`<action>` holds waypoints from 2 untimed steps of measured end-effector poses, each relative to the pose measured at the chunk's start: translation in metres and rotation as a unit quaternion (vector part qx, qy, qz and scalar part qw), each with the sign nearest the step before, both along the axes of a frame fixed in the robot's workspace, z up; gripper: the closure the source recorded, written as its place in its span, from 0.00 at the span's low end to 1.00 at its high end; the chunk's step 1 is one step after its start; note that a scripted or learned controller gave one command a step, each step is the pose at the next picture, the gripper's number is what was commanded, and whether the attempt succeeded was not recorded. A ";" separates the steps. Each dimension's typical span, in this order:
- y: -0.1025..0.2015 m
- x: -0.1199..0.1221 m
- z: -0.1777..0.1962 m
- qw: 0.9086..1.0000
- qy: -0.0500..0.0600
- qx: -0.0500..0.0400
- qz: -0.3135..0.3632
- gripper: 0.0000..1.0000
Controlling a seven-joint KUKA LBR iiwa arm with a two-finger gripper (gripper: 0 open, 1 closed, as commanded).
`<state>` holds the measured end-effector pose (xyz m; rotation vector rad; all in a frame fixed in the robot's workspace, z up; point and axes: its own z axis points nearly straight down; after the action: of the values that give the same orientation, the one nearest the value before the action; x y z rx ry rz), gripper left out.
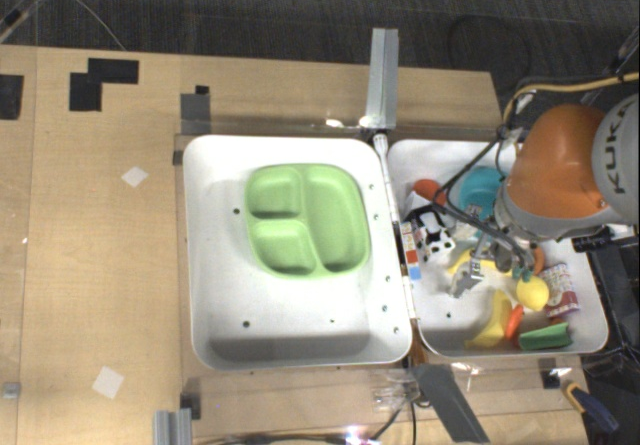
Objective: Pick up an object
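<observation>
On the arm's grey shell at 3 o'clock you can read "KU", cut off by the frame edge. Your gripper (470,268) sits low in the right bin (596,333), over bare white floor; you cannot tell how it stands. Around it lie a yellow lemon (532,293) at 3 o'clock, a banana (492,325) and green block (545,336) at 5, a teal cup (482,188) at 12. The left bin (215,263) holds a green divided tray (305,218).
</observation>
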<state>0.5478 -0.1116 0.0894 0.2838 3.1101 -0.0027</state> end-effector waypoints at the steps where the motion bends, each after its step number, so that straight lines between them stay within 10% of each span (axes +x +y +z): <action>1: 0.002 0.061 -0.001 0.999 0.003 0.001 0.034 0.00; 2: 0.001 0.062 0.009 0.999 0.001 -0.001 0.035 1.00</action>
<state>0.6103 -0.1103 0.0989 0.1758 3.1203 -0.0050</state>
